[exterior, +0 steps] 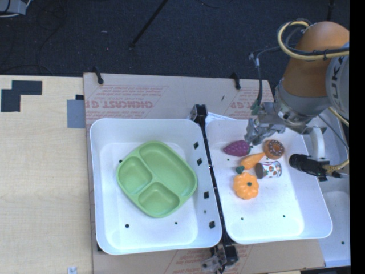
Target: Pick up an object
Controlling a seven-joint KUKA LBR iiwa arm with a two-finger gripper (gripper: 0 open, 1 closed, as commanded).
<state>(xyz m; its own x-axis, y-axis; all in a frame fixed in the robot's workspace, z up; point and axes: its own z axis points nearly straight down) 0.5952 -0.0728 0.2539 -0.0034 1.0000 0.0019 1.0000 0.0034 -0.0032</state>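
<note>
Camera: fixed high above the bench [40, 170], looking down aslant.
Coverage: both bins, arm entering from right.

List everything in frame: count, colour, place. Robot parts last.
white bins: 2, white, side by side on the bench
divided plate: 1, green, three compartments, in the left bin
purple toy: 1, purple, upper part of the right bin
carrot: 1, orange, right bin, just below the purple toy
round toy: 1, brown and orange, right bin, right of the carrot
small can: 1, white with a dark end, right bin, below the round toy
pumpkin: 1, orange, right bin, below the carrot
cardboard sheet: 1, tan with red print, under the bins
arm: 1, grey with orange band, entering from the right
end effector: 1, grey, over the top of the right bin above the toys
</note>
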